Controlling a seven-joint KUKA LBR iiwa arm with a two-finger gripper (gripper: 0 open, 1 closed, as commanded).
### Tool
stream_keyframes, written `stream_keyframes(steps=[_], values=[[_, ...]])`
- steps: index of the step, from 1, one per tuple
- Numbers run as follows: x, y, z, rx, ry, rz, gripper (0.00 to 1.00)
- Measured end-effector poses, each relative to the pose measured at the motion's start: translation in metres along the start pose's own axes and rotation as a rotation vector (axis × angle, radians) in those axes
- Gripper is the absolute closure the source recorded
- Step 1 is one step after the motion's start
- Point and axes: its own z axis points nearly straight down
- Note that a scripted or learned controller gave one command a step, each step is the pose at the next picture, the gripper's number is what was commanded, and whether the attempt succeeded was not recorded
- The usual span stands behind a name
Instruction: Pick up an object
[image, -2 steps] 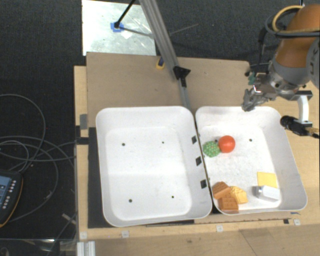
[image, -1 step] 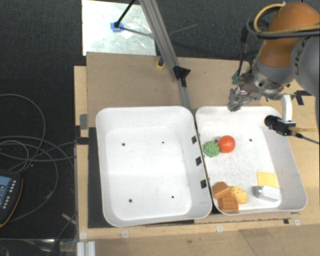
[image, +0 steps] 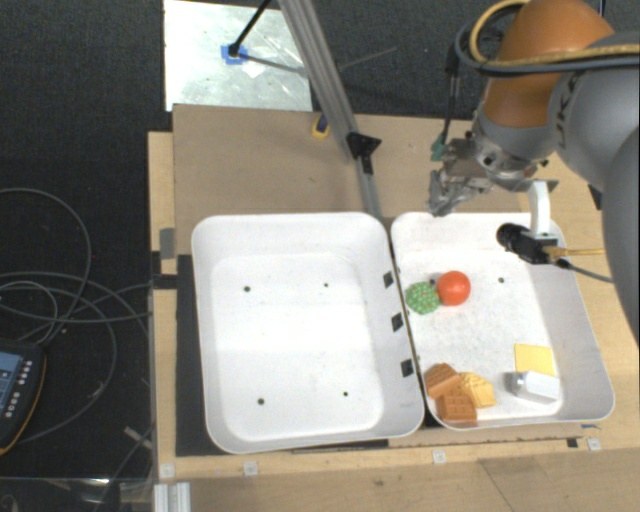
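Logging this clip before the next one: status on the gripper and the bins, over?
Gripper above right bin's far edge, nothing seen held. Red ball touching green ball mid-bin, unobstructed. Waffle pieces, yellow block at near edge.

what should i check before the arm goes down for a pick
1. Gripper free of any object: ok, nothing seen between its tips.
2. Finger opening: cannot tell.
3. Targets in the right bin: ok, red ball, green ball, yellow block, grey piece, waffle-like pieces.
4. Gripper over a target: not ok, it sits at the bin's far rim.
5. Red and green balls separated: not ok, they look touching.
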Motion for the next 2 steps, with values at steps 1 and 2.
stream_keyframes(steps=[1,2], values=[[0.05,-0.003,0.003,0.003,0.001,-0.001,1.0],[0.104,0.009,-0.004,-0.001,0.0,0.0,1.0]])
